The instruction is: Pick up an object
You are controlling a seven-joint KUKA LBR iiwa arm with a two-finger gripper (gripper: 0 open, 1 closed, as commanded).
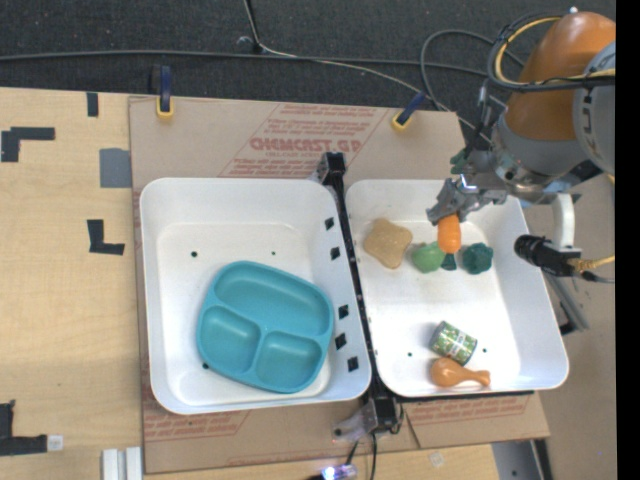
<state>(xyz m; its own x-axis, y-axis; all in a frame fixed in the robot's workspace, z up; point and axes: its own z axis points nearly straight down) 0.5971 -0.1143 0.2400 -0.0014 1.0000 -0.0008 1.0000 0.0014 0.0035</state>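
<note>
Looking at the upper right of the frame, you find the gripper (452,208) directly above the upright carrot (449,234), finger state impossible to tell.

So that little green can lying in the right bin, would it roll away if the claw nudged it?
Probably. The green can lies on its side on the smooth floor of the right bin, so a sideways push would likely roll it. It looks rigid and small, so probably light. The orange gourd-shaped toy beside it might stop a roll that way.
</note>
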